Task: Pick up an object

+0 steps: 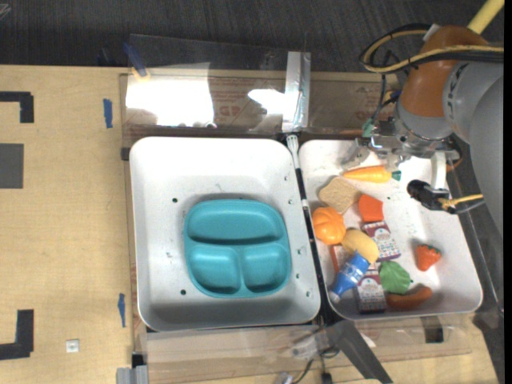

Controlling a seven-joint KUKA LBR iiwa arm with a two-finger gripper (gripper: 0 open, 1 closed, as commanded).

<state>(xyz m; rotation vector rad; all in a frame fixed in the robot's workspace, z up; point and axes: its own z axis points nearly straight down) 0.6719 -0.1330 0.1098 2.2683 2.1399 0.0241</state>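
Your pincer (382, 152) hangs in the upper right of the frame, over the far end of the right bin (472, 294); you cannot tell its state. Just below it lies the carrot (370, 174), nearly touching. Judge it a light, stiff, smooth plastic toy, likely slippery: take it across its thicker middle, not the tapered tip. The bread slice (338, 194) crowds its lower left.

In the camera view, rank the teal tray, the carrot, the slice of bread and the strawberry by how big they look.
1. Teal tray, by far the largest.
2. Carrot and slice of bread: the carrot is longer, the bread wider, too close to rank.
3. Strawberry, the smallest.
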